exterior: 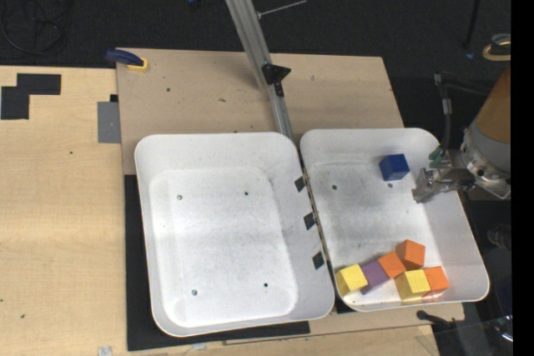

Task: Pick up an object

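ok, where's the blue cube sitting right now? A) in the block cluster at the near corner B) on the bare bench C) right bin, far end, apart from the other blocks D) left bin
C: the blue cube lies alone in the right bin, at its far end, away from the block cluster at the near end.

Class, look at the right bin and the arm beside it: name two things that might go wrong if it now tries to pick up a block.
1. The blue block sits alone near the hand; a sideways approach may nudge it away.
2. The orange, yellow and purple blocks are clustered tightly, so a grasp could catch two or slip.
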`<state>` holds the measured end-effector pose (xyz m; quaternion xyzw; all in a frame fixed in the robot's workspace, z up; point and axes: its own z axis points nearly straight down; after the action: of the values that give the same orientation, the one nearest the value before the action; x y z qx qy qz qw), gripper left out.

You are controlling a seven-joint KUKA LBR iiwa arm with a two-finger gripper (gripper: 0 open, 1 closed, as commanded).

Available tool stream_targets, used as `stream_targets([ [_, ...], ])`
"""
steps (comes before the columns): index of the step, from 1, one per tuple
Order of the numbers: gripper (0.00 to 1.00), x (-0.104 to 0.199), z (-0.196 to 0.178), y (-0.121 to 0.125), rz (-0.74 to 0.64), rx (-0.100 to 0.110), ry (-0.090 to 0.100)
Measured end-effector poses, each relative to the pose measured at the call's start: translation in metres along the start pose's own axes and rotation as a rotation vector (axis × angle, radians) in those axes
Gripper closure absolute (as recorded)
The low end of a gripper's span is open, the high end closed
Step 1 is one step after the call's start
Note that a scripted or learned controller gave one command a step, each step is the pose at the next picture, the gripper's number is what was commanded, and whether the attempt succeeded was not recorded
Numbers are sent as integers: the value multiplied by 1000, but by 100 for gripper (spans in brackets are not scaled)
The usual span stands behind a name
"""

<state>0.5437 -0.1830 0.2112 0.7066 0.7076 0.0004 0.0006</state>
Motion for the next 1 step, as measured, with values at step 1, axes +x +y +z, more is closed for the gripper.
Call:
stream_targets([
  [1,100,42,-9,15,-3,2,3],
])
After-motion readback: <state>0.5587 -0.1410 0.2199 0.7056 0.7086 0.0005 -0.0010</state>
